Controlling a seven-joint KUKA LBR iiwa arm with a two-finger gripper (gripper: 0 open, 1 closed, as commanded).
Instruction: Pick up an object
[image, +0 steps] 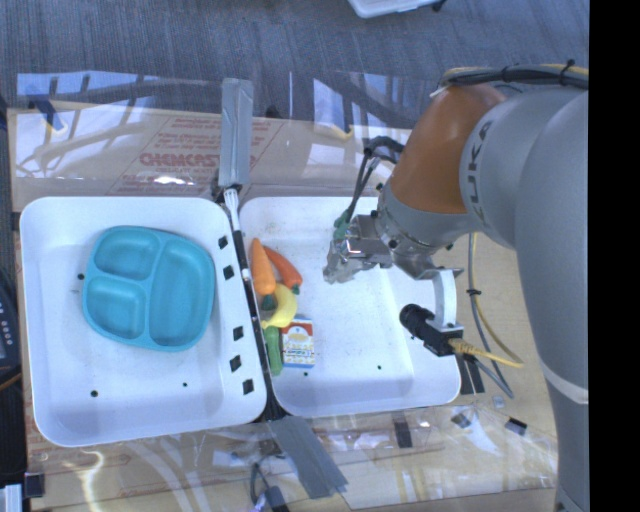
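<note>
Tool (338, 268) over right bin (400, 385)

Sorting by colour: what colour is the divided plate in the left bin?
Light blue plate, in the camera view.

The arm (520, 150) runs off the right side, its base cut away; its bulk hides the far right corner of the right bin (340, 385); the jaws (340, 262) are too small and blurred to tell their set; the small carton (298, 343) bears print too fine to read; a green item (273, 350) lies half hidden against the bin wall; a white object (395, 6) is cut by the top edge.
</note>
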